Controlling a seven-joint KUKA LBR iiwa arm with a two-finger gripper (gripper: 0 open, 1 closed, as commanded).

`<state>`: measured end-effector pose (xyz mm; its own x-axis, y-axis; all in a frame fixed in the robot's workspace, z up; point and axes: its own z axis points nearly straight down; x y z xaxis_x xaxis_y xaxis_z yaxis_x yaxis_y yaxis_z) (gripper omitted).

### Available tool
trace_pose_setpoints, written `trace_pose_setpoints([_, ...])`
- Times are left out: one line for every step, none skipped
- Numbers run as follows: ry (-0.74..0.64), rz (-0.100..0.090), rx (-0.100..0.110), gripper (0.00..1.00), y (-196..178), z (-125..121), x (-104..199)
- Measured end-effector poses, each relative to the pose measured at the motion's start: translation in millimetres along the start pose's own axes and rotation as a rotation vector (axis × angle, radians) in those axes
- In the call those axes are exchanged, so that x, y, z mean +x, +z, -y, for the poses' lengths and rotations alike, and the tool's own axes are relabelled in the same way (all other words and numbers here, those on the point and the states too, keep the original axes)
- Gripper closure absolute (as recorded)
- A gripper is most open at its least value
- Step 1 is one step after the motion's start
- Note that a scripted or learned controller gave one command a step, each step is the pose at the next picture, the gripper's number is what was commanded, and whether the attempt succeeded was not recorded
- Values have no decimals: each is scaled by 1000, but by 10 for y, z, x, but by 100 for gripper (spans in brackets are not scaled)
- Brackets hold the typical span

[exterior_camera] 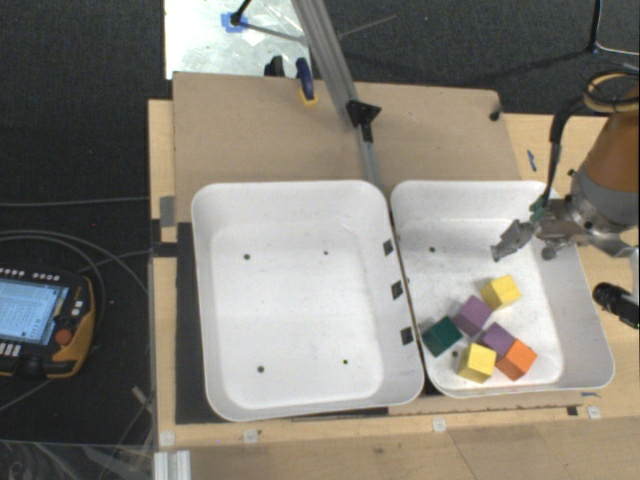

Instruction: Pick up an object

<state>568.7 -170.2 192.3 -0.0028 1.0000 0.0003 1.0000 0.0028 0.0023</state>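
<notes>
The pick has not been made yet, as far as this view shows. All the blocks lie loose on the floor of the right bin (440, 218), bunched toward its near side: a yellow block (502, 291) farthest back, two purple blocks (474, 315) (497, 336) just nearer, a dark green block (441, 337) to their left near the dividing wall, a second yellow block (478, 362) and an orange block (516, 359) nearest the front rim. Several touch or nearly touch one another.

The claw (528, 240) hangs over the far right part of the same bin, apart from the cluster, with the first yellow block the closest to it. Nothing sits between its fingers; they look spread apart, though at this slant and size that is hard to be sure of.

The left bin (290, 200) on the bench (420, 118) plays no part so far. What remains is nearly everything: move over a block, descend, close, lift.
</notes>
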Motion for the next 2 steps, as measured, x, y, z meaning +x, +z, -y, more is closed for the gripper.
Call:
trace_pose_setpoints([5,-1,5,0,1049,299,-159])
trace_pose_setpoints([2,1,-2,100,910,273,-157])
